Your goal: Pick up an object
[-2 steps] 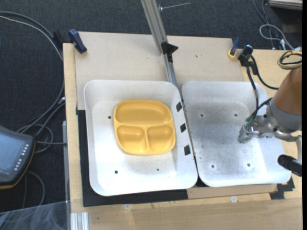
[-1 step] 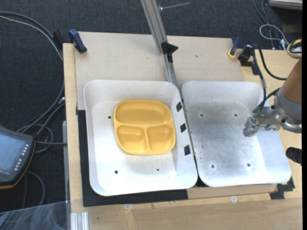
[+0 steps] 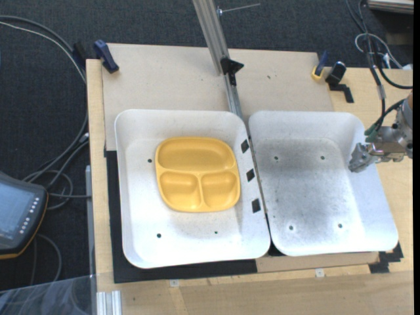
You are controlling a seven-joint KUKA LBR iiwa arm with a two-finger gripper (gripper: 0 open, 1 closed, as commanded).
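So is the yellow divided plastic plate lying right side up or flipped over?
Right side up: the yellow divided plastic plate shows its three recessed compartments facing upward, flat in the left white bin.

Two shallow white bins are set side by side on the worktop [image 3: 164,64]: the left bin [image 3: 131,241] and the right bin [image 3: 367,235], whose speckled floor is darkened with grey smudging. A metal pole [image 3: 211,25] is seen rising at a slant from between them. Blue clamps [image 3: 105,54] are fixed at the board's far corners, and a handheld pendant [image 3: 16,215] is seen at the left edge
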